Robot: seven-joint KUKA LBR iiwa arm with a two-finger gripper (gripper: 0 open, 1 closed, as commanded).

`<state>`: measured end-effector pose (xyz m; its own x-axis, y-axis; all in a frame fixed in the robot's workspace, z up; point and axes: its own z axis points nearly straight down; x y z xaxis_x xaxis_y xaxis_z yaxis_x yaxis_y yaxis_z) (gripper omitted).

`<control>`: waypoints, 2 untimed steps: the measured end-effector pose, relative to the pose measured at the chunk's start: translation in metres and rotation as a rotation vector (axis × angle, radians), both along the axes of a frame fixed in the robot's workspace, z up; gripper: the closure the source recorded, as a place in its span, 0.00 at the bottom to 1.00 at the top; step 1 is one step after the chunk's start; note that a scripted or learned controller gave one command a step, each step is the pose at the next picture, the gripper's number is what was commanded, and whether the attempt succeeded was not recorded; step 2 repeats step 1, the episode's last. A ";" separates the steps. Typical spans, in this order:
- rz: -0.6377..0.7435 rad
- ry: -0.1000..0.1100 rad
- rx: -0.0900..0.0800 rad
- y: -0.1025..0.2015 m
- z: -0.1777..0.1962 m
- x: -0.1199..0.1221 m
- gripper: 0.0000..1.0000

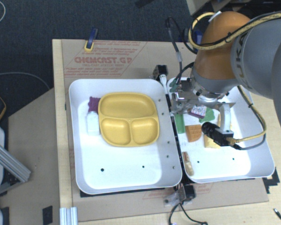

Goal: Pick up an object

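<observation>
My gripper [189,105] hangs low over the left part of the right bin [243,165], under the grey and orange wrist; its tips are hidden by the wrist. Right beneath and beside it lie a pink-and-white packet [199,111], a green flat piece [179,123] along the bin's left wall, and a tan block [193,133]. A yellow piece [210,141] lies a little further right. A small brown stick [188,163] lies near the bin's front left corner. Whether anything is held is not visible.
The left bin [122,172] holds a yellow divided plate [129,118], with a purple item [93,103] and a white item [92,123] at its left side. A black cable with a dark connector [217,133] loops from the arm over the right bin.
</observation>
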<state>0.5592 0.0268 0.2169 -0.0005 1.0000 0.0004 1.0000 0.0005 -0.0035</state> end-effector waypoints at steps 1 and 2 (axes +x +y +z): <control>-0.001 -0.001 0.000 -0.002 -0.001 -0.001 1.00; -0.001 -0.001 0.000 -0.002 -0.001 -0.001 1.00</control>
